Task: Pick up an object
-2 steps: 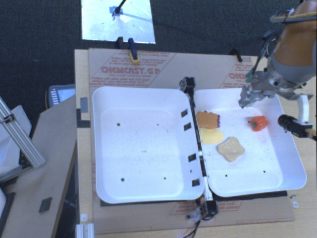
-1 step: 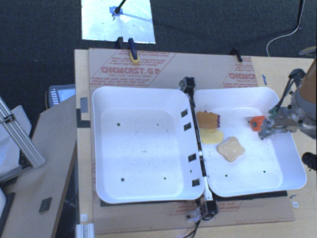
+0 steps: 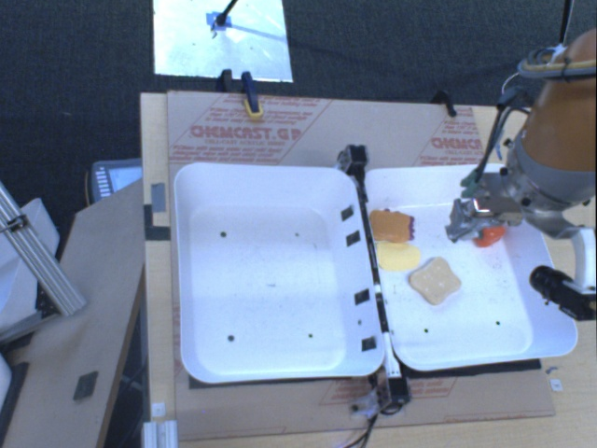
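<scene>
My gripper [image 3: 465,224] hangs low over the right bin [image 3: 522,343], near its far right part. A small red object [image 3: 491,236] lies just right of the gripper tip, partly hidden by it; I cannot tell whether they touch. Left of the gripper sits an orange block with a purple edge [image 3: 392,225]. In front of that block lies a flat yellow slice [image 3: 399,257]. A tan toast-shaped piece [image 3: 435,281] rests beside the slice, nearer the bin's middle.
The left bin [image 3: 187,278] stands beside the right one, and black clips [image 3: 362,297] run along the shared wall. Both bins rest on a cardboard sheet [image 3: 280,129]. The arm's grey and orange body [image 3: 560,129] covers the right bin's far right corner.
</scene>
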Robot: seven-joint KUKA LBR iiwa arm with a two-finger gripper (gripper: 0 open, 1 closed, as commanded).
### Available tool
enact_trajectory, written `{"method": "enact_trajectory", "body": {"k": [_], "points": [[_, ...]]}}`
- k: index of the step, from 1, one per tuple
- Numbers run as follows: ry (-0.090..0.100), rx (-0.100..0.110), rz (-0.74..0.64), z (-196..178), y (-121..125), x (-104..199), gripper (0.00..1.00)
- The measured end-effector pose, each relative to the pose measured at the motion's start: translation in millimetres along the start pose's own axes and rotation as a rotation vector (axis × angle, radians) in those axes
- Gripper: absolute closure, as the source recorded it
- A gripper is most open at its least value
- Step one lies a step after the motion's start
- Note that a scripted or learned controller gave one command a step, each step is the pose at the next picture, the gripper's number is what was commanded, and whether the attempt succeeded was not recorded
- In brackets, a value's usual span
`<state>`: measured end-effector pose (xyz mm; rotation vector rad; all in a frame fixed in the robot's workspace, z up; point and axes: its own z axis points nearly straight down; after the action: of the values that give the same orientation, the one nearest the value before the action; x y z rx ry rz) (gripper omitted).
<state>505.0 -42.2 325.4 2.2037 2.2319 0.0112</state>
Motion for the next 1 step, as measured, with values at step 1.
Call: {"method": "enact_trajectory", "body": {"k": [1], "points": [[0.003,0.001,-0.002,-53.5,-4.0,88.5,1.0]]}}
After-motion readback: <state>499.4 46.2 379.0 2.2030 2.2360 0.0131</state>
